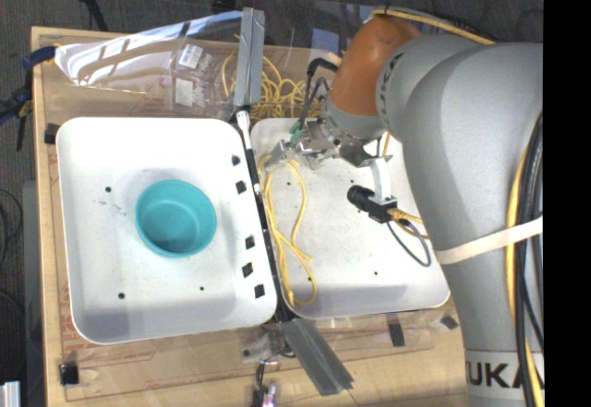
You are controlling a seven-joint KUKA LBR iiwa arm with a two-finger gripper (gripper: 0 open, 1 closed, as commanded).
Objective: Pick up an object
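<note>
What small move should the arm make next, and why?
Probably swing left toward the teal bowl. The gripper sits low at the back of the right bin, with nothing seen between its fingers, while the bowl lies in the left bin.

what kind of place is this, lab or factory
Most likely a robotics lab test bench: a grey arm with an orange band reaches over two shallow white bins, one holding a teal bowl, with loose cables around.
</note>
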